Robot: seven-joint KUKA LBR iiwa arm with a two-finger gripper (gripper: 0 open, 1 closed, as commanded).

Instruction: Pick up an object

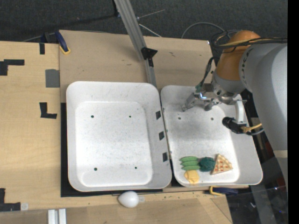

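Observation:
Several small toy foods lie at the near end of the right bin (243,148): a green pod (189,161), a dark green broccoli piece (206,163), a pizza slice (221,164) and a yellow piece (191,175). My gripper (197,106) hangs over the far end of the same bin, well away from the foods. Its fingers are open and spread, with nothing between them.
The left bin (74,125) stands beside the right one. A white egg-shaped object (128,199) rests on the bench just in front of the left bin. A slanted metal pole (135,31) rises behind the bins. The arm's bulky grey body fills the right side.

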